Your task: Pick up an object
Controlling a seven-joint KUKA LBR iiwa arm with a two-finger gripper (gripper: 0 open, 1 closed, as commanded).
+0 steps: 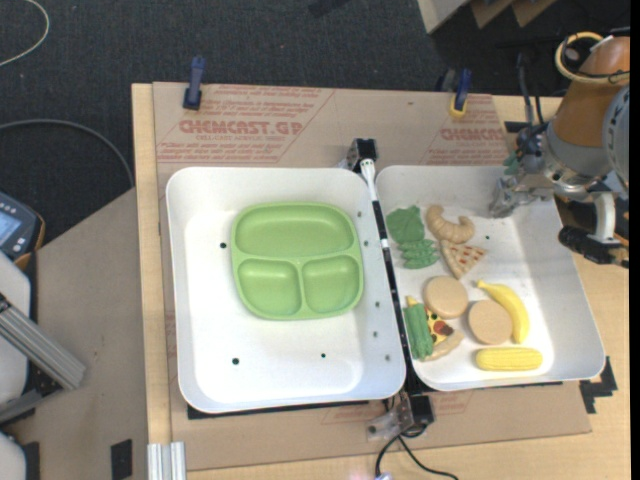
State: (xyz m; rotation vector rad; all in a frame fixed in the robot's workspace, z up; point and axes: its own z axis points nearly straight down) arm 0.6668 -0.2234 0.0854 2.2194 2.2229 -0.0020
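My gripper hangs over the far right corner of the right bin, with nothing visible between its fingers. Toy food lies in that bin to the left and front of it: a tan croissant, a waffle wedge, green leafy pieces, two round tan cookies, a banana, a corn cob, a green pepper and a pizza slice. The croissant is the nearest piece, a short way left of the gripper.
The left bin holds a green three-compartment plate. A black divider clip sits between the bins at the back. Two blue clamps pin the cardboard's far edge. The arm's wrist fills the upper right.
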